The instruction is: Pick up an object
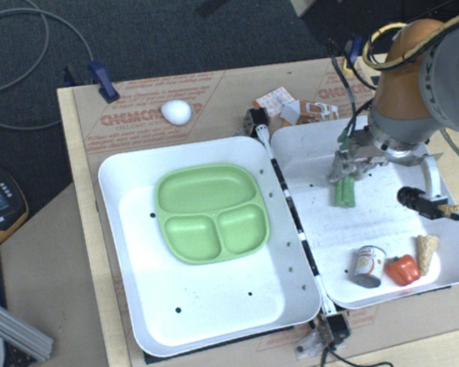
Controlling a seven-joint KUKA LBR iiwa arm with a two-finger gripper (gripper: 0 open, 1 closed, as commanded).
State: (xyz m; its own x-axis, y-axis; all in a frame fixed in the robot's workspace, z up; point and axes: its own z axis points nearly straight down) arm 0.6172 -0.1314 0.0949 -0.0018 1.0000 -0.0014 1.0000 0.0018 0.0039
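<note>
The end effector (349,167) stands low in the right-hand shallow white bin (321,233), at its upper middle, directly over the small green block-shaped object (345,193). The block lies just below the fingertips, its long axis running roughly up and down the view, tilted slightly. Whether the end effector is open or closed on it cannot be told. A small tin can (366,264), a red pepper-like toy (403,269) and a tan cone-shaped piece (426,252) lie well apart, near the bin's lower edge.
</note>
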